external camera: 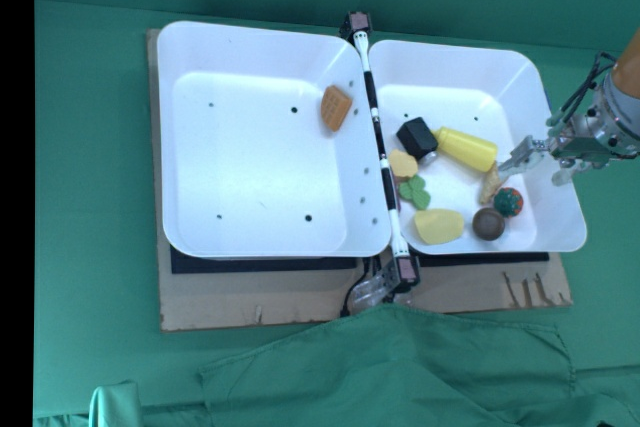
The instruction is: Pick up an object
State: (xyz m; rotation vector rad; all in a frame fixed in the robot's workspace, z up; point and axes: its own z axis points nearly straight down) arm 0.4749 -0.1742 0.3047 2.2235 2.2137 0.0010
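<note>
The gripper (pixel 540 160) sits at the right edge of the frame, over the right rim of the right bin (pixel 455 55), with its two fingers reaching toward frame left; one finger runs from about the rim inward and the other angles down beside it, and they look spread with nothing between them, so I read it as released and empty. The nearest candidates lie just down and left of the fingertips: a small tan piece (pixel 491 183) almost under the upper finger, a red-and-green ball (pixel 509 202) just below it, and a brown ball (pixel 488 224) beside that. The yellow cylinder (pixel 465 149) lies a little further toward frame left, its long axis running from upper left to lower right (roughly in line with the fingers' reach, which would make a crosswise pinch awkward without a wrist turn). A black block (pixel 416 136) touches its left end. The orange waffle-like piece (pixel 336 107) in the left bin (pixel 200 50) is well apart. My judgement is that the coming move is a short drop down-left onto the tan piece or the ball.
</note>
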